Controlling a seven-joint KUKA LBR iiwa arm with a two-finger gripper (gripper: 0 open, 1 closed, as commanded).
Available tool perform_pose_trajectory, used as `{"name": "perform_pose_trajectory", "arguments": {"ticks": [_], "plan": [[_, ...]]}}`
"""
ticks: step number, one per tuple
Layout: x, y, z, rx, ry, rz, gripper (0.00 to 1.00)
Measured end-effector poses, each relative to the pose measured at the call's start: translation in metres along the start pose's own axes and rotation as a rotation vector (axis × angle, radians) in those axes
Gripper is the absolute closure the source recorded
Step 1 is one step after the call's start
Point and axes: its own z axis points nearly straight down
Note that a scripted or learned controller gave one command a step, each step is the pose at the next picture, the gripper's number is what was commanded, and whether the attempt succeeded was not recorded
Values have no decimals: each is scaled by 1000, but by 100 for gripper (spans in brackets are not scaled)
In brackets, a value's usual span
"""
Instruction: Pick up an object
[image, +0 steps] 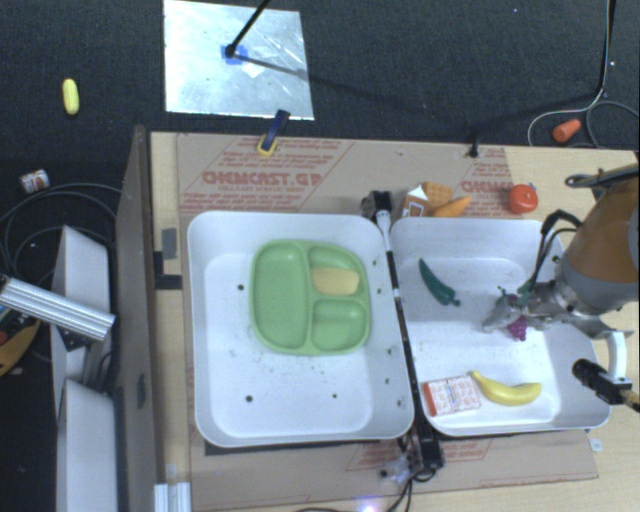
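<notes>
Two shallow white bins sit side by side on the bench. Reaching into the right bin (560, 250), the gripper (508, 312) hangs low over a small purple object (517, 329) that sits just under its tips. Whether it is clamped, I cannot tell. Below it lies a banana (507, 390); to its left, a green pepper (437, 283).

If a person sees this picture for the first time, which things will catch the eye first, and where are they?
The green divided plate stands out most, in the middle of the left bin, with a pale yellow piece in its upper right compartment. In the right bin, a yellow banana lies near the front edge beside a small red and white pack. The gripper is low over that bin, right of a dark green object.
</notes>
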Motion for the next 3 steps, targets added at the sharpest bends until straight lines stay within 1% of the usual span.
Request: {"name": "perform_pose_trajectory", "arguments": {"ticks": [1, 2, 3], "plan": [[0, 2, -18, -5, -1, -2, 100], [92, 34, -6, -3, 4, -14, 100], [168, 49, -114, -12, 4, -14, 100]]}}
